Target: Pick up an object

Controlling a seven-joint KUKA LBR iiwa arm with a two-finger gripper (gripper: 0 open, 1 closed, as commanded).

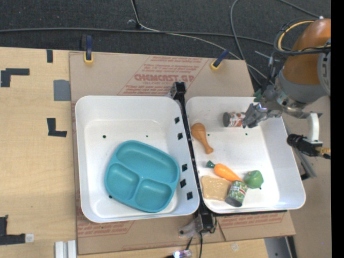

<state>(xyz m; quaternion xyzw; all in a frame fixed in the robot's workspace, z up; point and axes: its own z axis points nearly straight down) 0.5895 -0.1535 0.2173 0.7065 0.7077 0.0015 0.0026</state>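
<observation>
My gripper [250, 118] hangs over the back of the right bin [279, 160], its fingertips right beside a small can [233, 119] lying on its side. I cannot tell whether the can is between the fingertips. Further forward in that bin lie a tan drumstick [201, 136], an orange carrot [226, 171], a green pepper [254, 179], a slice of bread [214, 187] and a dark green can [236, 193].
The left bin [88, 144] holds a teal divided plate [142, 175]. A black divider [185, 144] with clips runs between the bins. The arm's orange band [312, 36] and grey wrist sit at the right edge. Black cables cross the dark floor behind.
</observation>
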